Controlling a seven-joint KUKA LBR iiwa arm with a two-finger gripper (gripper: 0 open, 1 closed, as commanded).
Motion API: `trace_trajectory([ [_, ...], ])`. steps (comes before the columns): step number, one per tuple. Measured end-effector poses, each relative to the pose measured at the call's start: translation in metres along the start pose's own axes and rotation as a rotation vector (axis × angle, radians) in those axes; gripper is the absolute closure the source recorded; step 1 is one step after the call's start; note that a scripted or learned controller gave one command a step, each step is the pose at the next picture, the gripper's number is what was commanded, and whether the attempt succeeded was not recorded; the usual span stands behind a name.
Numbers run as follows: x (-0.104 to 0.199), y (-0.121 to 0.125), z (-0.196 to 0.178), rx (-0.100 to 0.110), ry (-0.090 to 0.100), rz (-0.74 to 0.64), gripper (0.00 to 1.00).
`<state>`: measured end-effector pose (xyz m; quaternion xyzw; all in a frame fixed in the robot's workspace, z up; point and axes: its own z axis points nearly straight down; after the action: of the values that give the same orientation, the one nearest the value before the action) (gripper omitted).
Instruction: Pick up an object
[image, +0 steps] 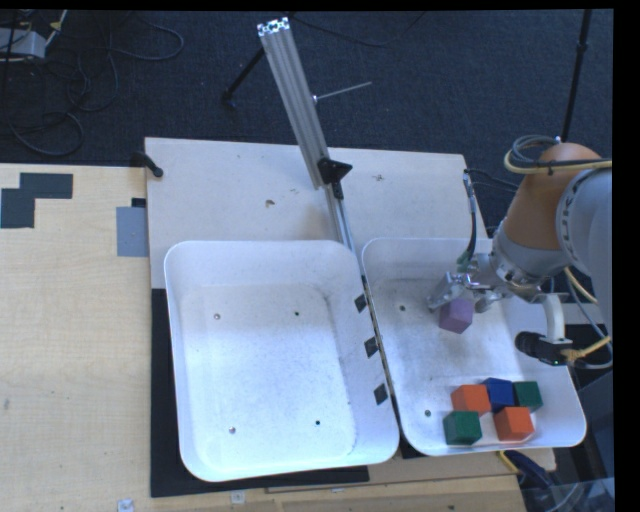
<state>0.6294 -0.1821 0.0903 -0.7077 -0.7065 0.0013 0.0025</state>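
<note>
In the right bin (405, 420), five blocks (492, 410) (purple block (456, 315) apart)

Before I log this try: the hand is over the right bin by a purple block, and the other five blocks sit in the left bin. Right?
One thing is wrong: the five blocks lie in the right bin, at its near corner, not the left. The camera view shows it. The hand is over the right bin by the purple block.

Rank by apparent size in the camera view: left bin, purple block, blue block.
1. left bin, by far the largest.
2. purple block at the gripper.
3. blue block, partly hidden by neighbours, so this ranking against purple is unsure.
</note>
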Motion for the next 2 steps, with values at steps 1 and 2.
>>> trace_trajectory([
  [1, 0.0283, -0.0092, -0.0001, -0.002, 0.0, -0.003, 0.0],
  [2, 0.0267, -0.0093, -0.0098, -0.002, 0.0, -0.001, 1.0],
])
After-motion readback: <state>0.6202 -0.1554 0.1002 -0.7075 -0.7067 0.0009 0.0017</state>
